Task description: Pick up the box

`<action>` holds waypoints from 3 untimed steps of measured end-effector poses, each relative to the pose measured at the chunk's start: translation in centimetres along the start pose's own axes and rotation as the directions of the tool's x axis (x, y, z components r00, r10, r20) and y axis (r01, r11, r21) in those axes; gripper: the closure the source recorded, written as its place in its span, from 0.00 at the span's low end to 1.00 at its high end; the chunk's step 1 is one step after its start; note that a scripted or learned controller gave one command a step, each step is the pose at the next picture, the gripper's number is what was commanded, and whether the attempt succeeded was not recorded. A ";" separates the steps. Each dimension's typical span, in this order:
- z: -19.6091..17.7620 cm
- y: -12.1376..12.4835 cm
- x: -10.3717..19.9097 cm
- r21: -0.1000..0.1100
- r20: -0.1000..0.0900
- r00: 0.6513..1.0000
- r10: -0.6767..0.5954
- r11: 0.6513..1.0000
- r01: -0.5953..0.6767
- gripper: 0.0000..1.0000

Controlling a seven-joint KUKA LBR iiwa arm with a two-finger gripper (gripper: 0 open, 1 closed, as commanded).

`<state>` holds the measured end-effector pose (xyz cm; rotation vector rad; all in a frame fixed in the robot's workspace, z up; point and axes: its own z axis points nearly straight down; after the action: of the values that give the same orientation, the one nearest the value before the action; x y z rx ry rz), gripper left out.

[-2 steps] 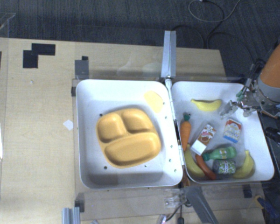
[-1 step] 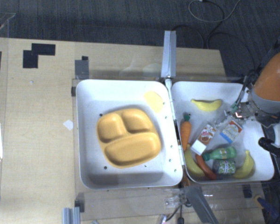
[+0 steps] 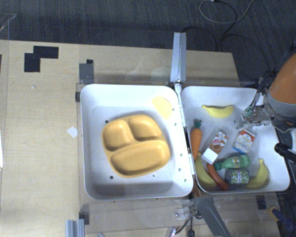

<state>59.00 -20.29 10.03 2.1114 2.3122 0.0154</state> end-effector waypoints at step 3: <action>1.2 0.0 0.7 0.005 0.001 0.998 -0.056 0.998 0.056 0.00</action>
<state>58.95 -19.59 8.86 2.0474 2.3715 0.0083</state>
